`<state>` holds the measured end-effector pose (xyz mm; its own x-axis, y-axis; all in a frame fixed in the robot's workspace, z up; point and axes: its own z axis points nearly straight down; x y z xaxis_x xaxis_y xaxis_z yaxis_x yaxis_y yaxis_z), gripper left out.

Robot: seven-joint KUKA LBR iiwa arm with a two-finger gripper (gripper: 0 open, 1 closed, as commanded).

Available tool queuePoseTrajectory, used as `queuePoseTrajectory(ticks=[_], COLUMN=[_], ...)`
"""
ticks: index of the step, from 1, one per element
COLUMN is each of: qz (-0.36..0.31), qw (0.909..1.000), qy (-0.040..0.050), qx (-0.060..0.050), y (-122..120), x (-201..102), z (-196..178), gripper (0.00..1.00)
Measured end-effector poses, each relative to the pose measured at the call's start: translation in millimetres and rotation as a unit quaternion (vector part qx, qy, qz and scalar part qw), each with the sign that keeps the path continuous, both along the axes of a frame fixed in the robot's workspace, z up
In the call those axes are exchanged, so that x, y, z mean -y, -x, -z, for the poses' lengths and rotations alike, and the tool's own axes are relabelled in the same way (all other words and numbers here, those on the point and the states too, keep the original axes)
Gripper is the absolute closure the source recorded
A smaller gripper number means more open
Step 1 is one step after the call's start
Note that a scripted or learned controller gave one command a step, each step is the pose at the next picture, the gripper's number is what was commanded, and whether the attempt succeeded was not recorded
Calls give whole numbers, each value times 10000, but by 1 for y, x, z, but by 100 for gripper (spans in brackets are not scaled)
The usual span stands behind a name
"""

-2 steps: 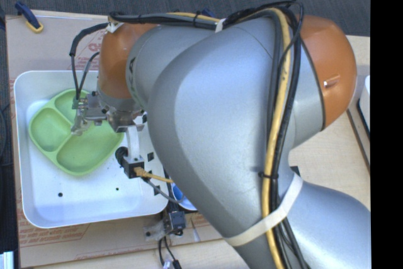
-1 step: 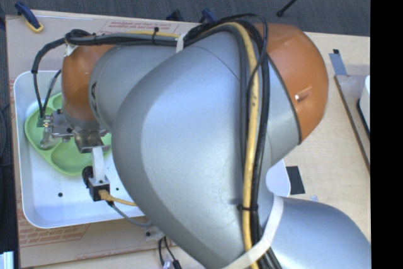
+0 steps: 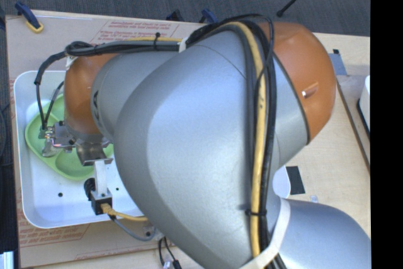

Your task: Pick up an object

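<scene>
Green bowl (image 3: pixel 47 135) sits at the left edge of the white bin (image 3: pixel 28 198); gripper (image 3: pixel 69 147) hovers right over it, arm (image 3: pixel 201 148) hiding the grip — cannot tell.

Arm casing (image 3: pixel 189 154): smooth grey, satin sheen. Orange band (image 3: pixel 312 91): glossy. Left bin (image 3: pixel 28 198): white glossy plastic, holding smooth green plastic object (image 3: pixel 66 164). Bench surround (image 3: pixel 135 27): matt brown cardboard, printed.

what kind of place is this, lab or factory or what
Most likely a robotics lab or test cell. A grey and orange arm with loose cabling reaches over a shallow white bin that holds a green object, the bench is edged by blue clamps, and the floor is dark carpet.
</scene>
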<state>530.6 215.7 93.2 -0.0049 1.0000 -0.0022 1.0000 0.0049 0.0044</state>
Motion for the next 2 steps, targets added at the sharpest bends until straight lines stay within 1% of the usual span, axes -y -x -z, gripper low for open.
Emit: queuePoseTrajectory(ticks=[1, 2], qz=[-14, 4], qw=[10000, 10000], qy=[-12, 5], qx=[-40, -4], y=[-36, 26], x=[-2, 1], z=[2, 0], gripper=[0, 0])
